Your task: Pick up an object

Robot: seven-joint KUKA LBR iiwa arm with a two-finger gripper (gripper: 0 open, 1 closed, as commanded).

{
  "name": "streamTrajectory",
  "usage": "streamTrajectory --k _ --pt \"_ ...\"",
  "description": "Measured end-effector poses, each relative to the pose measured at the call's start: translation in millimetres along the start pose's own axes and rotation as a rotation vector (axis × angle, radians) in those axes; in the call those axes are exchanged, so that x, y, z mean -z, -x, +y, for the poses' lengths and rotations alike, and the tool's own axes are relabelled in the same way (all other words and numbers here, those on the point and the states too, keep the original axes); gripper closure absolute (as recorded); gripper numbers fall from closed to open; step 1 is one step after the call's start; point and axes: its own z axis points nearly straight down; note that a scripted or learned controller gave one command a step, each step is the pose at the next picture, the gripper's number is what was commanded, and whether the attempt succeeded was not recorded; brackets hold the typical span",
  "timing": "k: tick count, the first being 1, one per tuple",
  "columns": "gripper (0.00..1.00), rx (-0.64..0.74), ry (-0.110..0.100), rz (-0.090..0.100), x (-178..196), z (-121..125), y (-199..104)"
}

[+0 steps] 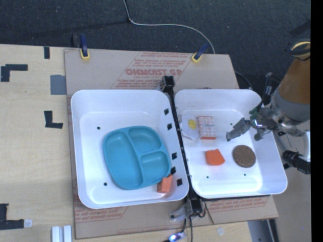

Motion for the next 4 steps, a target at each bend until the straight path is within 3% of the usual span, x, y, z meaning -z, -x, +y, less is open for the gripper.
streamTrajectory --k 2,3,4 --pt "0.0 0.001 -0.002 0.001 -108 0 1" --pt "1.0 0.002 0.003 0.001 -95 2 1" --pt "1.0 0.002 0.012 -0.002 -31 4 1"
